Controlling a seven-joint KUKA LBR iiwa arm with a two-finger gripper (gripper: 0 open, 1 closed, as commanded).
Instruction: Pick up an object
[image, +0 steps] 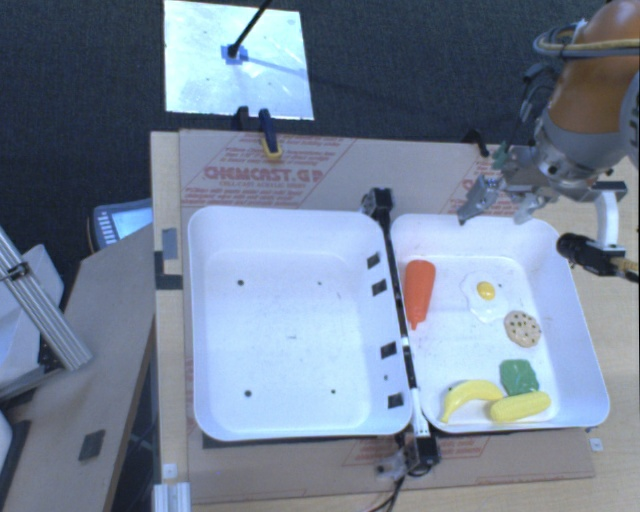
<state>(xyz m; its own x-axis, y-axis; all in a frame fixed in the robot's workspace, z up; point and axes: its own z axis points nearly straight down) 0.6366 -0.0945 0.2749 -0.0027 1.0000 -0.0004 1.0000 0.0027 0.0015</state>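
Note:
The right bin (575, 330) holds an orange carrot (418, 290), a fried egg (484, 294), a round cookie (521, 327), a green piece (519, 375), a yellow banana (467, 396) and a yellow corn-like piece (520, 405). My gripper (500, 205) hangs above the far rim of the right bin, well above the toys. Its two fingers point down, spread apart, with nothing between them.
The left bin (215, 300) sits beside the right one, joined by a black clamp strip (392, 300) along the middle. Both rest on a cardboard sheet (300, 170). A black-handled part (590, 250) of the arm juts out over the right bin's right rim.

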